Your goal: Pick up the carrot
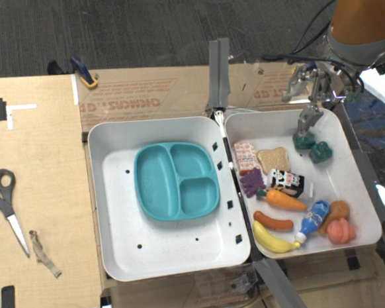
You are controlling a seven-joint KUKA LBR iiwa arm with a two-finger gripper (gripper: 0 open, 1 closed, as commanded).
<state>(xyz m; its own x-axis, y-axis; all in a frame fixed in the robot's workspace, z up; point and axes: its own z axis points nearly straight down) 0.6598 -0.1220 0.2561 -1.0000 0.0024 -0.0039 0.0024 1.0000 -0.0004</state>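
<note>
Carrot (286, 200) lies tilted mid right bin (353, 170), leafy end touching purple grapes (251, 180), black/white carton (289, 182) just above it, sausage (274, 220) just below. Gripper (305, 134) well up-right of carrot, near teal toy (320, 151); open/closed: can't tell, nothing seen held. Risks: tight clutter so gripper may nip carton or sausage instead; carrot is tapered and may roll or slip out.

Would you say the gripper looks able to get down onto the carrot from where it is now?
Probably yes. The carrot lies uncovered on top in the right bin, open from above. It is crowded, though: a black-and-white carton touches its upper side and a sausage lies just below. The gripper hangs further back, near a green toy.
</note>
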